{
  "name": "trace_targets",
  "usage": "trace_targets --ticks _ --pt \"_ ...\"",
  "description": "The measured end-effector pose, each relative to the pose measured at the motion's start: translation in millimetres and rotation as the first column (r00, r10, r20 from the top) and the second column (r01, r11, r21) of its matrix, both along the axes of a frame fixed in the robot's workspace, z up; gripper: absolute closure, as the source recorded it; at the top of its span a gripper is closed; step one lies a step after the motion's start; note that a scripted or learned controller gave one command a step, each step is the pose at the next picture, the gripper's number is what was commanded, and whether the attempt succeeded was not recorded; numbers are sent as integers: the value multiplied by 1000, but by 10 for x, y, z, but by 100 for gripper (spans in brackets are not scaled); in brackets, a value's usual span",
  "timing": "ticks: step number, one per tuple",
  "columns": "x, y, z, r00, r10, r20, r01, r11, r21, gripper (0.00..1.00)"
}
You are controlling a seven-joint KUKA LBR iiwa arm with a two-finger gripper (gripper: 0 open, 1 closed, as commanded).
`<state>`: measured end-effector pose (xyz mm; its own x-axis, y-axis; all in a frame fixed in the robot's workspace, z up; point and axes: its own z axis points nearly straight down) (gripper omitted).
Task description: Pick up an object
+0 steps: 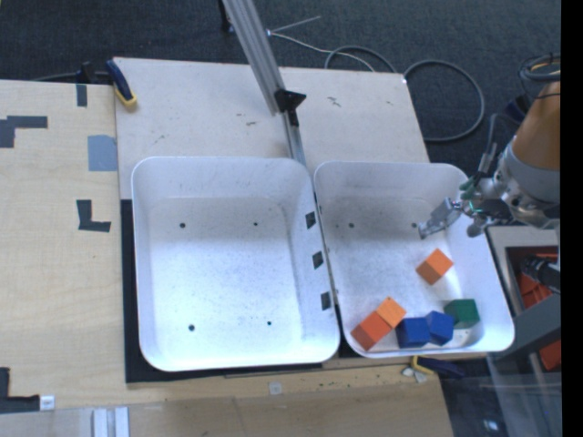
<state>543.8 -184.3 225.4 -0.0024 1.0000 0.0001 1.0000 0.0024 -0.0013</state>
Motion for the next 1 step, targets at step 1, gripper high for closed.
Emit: trace_targets --ticks 1 --pt "-245 -191 -1017 1000 -3 -9 3 1000 2 0"
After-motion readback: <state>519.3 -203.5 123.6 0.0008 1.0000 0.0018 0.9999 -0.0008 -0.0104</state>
